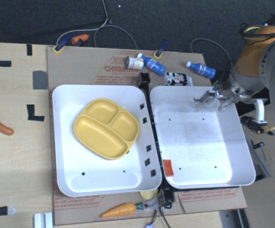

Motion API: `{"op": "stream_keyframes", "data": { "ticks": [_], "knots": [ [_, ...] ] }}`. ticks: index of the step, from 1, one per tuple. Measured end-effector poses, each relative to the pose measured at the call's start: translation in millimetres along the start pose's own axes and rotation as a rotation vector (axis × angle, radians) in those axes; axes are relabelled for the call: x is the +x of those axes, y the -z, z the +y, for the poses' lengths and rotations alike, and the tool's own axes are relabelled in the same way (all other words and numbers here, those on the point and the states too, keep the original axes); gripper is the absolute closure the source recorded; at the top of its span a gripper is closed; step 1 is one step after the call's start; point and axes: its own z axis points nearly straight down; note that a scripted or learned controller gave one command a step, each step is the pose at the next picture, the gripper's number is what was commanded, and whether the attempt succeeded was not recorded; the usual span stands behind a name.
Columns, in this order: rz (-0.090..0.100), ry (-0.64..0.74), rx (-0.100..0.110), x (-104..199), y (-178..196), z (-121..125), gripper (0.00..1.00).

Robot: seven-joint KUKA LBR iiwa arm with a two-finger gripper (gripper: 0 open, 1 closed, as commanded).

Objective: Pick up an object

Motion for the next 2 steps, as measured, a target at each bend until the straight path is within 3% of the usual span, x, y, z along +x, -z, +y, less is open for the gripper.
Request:
{"op": "stream_keyframes", "data": {
  "ticks": [1,2],
  "knots": [
    [0.001,0.004,0.0,66.4,-42.3,-132.4,0.0],
    [-0.002,0.007,-0.003,106.7,-40.4,-81.7,0.0]
  ]
}}
